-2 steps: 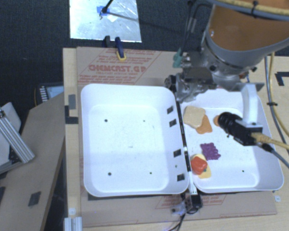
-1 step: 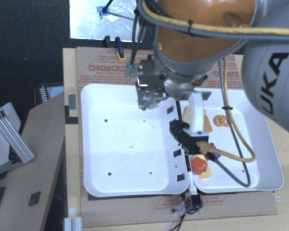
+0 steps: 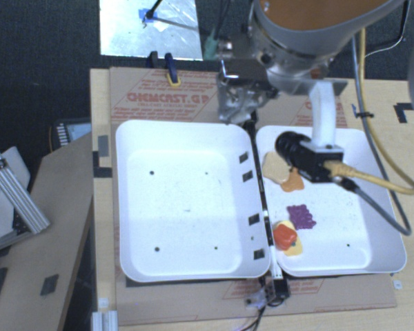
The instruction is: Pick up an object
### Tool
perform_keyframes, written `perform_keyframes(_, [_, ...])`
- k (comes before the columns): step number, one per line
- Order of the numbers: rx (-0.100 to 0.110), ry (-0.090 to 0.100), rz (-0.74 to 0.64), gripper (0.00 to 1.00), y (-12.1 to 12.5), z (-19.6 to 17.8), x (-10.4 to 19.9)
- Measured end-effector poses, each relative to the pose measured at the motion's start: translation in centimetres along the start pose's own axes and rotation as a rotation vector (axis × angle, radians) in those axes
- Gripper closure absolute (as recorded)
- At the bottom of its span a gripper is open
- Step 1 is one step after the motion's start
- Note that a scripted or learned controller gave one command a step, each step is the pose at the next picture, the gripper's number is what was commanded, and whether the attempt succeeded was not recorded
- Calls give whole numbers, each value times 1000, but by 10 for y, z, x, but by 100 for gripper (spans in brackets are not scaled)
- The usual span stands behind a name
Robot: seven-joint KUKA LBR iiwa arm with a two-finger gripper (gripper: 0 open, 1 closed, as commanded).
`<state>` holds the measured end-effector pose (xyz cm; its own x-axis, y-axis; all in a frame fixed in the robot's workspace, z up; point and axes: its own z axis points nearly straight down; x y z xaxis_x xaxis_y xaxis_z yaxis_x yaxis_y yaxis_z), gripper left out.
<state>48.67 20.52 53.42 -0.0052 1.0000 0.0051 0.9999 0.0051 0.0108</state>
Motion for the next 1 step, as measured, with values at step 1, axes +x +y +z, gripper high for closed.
perform_keyframes(1, [14,-6,-2,100,22,66,30])
